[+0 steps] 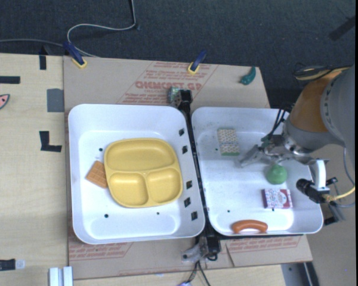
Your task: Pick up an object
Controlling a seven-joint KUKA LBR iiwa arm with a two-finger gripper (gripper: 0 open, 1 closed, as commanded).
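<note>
The end effector [250,157] hangs low in the right bin [250,210], its two fingers spread open and nothing between them. Just beside it, toward the arm, sits a small green ball [277,174], apparently not within the fingers. Just beyond the fingertips lies a checked packet [228,141]; a red-and-white packet [276,198] lies farther off, past the ball, and an orange ring [249,226] at the front wall. Well apart, the left bin [83,159] holds a yellow tray [143,171]. The risk: closing here would likely catch air, or nudge the ball so it rolls away.
</note>
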